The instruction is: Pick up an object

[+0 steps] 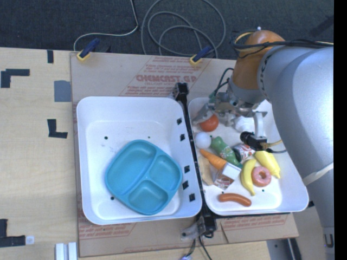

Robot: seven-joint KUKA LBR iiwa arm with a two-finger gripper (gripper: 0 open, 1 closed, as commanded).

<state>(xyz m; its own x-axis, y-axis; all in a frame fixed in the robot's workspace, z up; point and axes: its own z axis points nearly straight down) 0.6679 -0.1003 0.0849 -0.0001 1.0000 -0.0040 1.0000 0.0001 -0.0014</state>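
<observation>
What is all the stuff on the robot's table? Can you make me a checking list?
Surface: wooden bench with a cardboard sheet under two white bins.
Job's things: right bin holds toy food: tomato, white ball, carrot, banana, donut, sausage.
Clutter: blue divided plate in left bin.
Grippers: gripper low over the right bin's far end, near the tomato.
Cables: white cable looped behind the bench.
Surroundings: dark carpet.

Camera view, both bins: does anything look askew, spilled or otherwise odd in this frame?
Nothing looks spilled or damaged. The blue divided plate lies flat but turned at an angle in the left bin. The toy foods, among them a tomato, carrot, banana, donut and sausage, are crowded together in the right bin, all inside its rim.
</observation>
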